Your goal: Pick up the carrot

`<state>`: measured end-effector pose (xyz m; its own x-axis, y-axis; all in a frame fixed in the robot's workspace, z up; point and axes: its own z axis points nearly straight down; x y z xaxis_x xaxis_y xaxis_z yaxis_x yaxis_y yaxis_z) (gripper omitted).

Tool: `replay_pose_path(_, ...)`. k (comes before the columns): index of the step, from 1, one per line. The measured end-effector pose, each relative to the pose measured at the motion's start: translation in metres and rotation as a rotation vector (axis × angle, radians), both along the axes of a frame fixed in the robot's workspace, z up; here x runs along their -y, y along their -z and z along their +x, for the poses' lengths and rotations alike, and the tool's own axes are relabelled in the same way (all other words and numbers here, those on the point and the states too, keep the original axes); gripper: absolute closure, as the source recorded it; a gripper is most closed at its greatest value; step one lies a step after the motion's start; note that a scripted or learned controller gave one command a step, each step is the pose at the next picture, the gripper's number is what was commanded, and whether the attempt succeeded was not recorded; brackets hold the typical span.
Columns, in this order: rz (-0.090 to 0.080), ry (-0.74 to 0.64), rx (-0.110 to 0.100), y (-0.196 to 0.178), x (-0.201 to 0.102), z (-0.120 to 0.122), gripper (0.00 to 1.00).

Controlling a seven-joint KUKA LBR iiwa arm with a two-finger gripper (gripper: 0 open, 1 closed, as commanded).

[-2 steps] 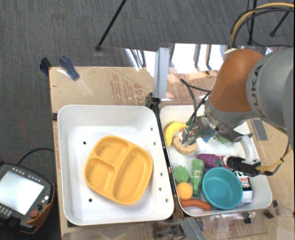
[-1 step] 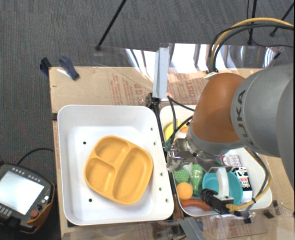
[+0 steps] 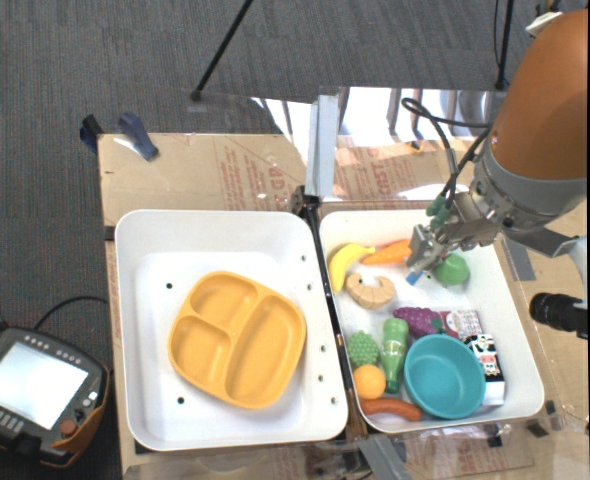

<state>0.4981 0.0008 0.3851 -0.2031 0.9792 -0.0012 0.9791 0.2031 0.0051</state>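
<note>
Cardboard-covered tabletop [image 3: 225, 173] carries two glossy white bins. Nearest in the right bin [image 3: 520, 368] sits a round teal bowl [image 3: 444, 375]; farther back, centre right of frame, the tapered orange carrot [image 3: 386, 254] lies beside a curved banana [image 3: 343, 262], the jaws [image 3: 421, 259] at its thick end, their opening impossible to judge.

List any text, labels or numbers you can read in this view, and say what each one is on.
None can be read.
Cardboard sheet behind the bins: faint reddish printing, too blurred to read.
Black-and-white carton beside the teal bowl: printed pattern, too small to read.
Handheld pendant at lower left: screen washed out, nothing legible.
</note>
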Motion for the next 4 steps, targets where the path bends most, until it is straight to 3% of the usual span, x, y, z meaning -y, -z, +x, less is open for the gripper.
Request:
replay_pose_path(1, 0.000, -0.446, -0.012, 0.106, 0.023, -0.023, 1.00)
replay_pose_path(2, -0.002, -0.278, -0.006, 0.061, 0.089, 0.042, 1.00)
replay_pose_path(3, -0.001, -0.281, -0.008, 0.062, 0.088, 0.042, 0.00)
replay_pose_path(4, 0.003, -0.288, -0.020, 0.166, 0.104, 0.122, 0.00)
